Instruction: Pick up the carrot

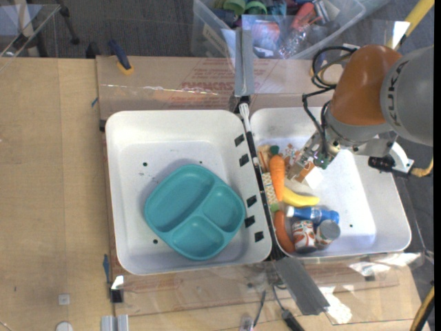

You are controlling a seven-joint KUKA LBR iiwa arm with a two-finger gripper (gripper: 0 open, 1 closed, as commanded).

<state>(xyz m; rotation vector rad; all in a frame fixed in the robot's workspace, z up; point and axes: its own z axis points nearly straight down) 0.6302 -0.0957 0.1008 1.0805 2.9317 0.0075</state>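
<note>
While the gripper (pixel 311 163) hangs low in the right bin (pixel 386 216), its fingers are too small and cluttered to read: can't tell if spread or closed, and nothing shows clearly between them. Tip sits just beside the upper end of the carrot (pixel 278 176), to its right; touching or not, can't tell.

Arm (pixel 386 95) comes in from the right edge, grey link w/ the orange band bulging over the bin's far right part, wrist angled down and left toward the bin's inner wall. Black cables loop off the top of the orange section.

Carrot: orange, lies lengthwise near the right bin's left wall, top end toward the far side, lower end running under/against a banana (pixel 300 198). Banana lies crosswise just below the gripper tip. Nearer the front, a can (pixel 305 234) w/ red & white label lies on its side, grey end facing right, w/ a blue item (pixel 318 214) just above it. A red-orange piece (pixel 280 229) sits by the left wall next to the can.

Left bin (pixel 131 136) holds a teal divided plate (pixel 195 211), three compartments, tilted a bit, towards the front right corner.

Beyond both bins, a clear tub (pixel 275 9) of mixed coloured items stands on the bench (pixel 48 185) far side. Blue clamp (pixel 122 59) far left of the cardboard strip.
</note>
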